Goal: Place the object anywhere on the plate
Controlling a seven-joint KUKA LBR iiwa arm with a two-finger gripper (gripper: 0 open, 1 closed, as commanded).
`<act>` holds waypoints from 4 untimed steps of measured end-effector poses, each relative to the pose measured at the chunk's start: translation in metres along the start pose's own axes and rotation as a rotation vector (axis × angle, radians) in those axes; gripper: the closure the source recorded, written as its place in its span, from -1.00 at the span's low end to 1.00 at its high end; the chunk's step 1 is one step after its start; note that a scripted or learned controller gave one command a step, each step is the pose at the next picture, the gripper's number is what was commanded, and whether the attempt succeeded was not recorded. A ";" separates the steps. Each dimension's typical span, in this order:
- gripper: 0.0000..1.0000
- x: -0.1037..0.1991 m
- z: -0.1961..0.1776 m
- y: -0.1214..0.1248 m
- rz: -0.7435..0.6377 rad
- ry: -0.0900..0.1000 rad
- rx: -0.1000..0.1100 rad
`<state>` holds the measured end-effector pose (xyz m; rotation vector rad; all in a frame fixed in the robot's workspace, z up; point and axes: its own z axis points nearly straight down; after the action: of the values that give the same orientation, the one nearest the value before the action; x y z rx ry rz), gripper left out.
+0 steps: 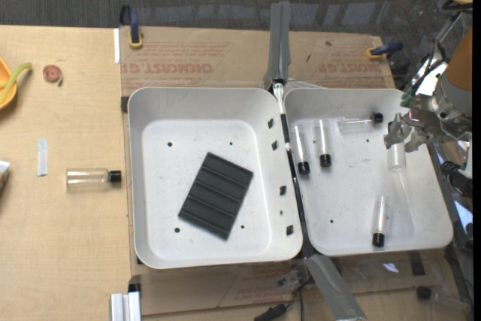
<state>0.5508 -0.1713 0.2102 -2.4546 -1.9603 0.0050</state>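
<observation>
— Where's the gripper (398, 137)?

— Over the right bin's (430, 235) far right side, reaching in from the right edge. Orange band on the arm (460, 56) just above.

— Jaws apart or together?

— Cannot tell; too small and cluttered from up here.

— The object?

— A clear vial (396, 158) stands out just below the gripper, touching or nearly so; whether it is clamped, I can't say. It is over the right bin, not on the plate.

— And the plate (216, 195)?

— Dark, ribbed, lying tilted in the left bin (143, 162), well apart from the gripper.

— Anything else?

— Four more black-capped vials in the right bin: two side by side (312, 148) near its left wall, one (357, 122) at the back, one (379, 222) at the front. Another (92, 177) lies on the desk (60, 252), left of the bins.
</observation>
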 end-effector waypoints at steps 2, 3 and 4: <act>1.00 -0.001 -0.126 0.111 -0.113 0.000 -0.001; 1.00 0.033 -0.048 0.029 -0.378 0.001 0.001; 1.00 0.084 0.020 -0.061 -0.684 0.002 0.000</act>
<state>0.5101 -0.0765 0.1905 -1.6543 -2.6680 0.0020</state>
